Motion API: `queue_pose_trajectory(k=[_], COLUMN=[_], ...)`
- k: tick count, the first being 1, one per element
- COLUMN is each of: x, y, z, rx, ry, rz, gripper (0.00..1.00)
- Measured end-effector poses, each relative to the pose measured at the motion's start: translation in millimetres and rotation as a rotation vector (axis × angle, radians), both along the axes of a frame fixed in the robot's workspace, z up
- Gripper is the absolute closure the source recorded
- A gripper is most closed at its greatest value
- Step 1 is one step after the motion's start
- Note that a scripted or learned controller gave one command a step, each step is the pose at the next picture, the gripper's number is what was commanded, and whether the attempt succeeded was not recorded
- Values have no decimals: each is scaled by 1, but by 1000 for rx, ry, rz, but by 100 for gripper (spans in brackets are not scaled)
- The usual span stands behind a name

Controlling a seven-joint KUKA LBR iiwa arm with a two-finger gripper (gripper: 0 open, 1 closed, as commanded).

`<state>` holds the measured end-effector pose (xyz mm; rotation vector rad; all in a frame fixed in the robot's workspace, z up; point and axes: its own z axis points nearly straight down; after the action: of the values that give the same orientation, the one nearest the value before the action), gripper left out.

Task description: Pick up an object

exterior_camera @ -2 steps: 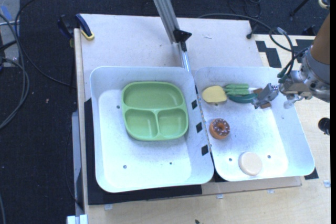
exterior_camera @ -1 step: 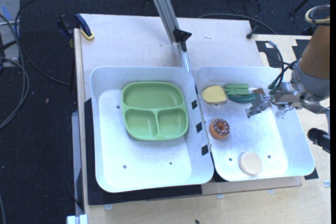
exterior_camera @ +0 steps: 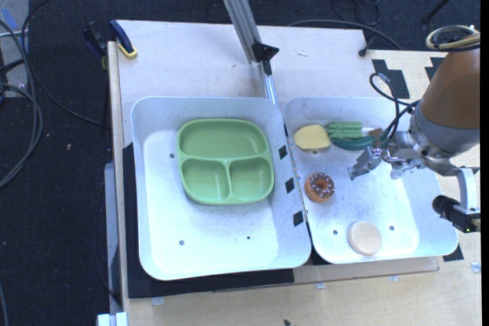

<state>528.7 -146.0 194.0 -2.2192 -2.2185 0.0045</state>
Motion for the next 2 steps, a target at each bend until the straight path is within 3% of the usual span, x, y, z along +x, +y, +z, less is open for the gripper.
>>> queue_pose_trajectory(k=[1,2], x=[-11,-9], y=[-4,-4], z=[-56,-42], rx=[1,-1], ry=[2,-5], rz=[-1,-1], gripper=[0,100])
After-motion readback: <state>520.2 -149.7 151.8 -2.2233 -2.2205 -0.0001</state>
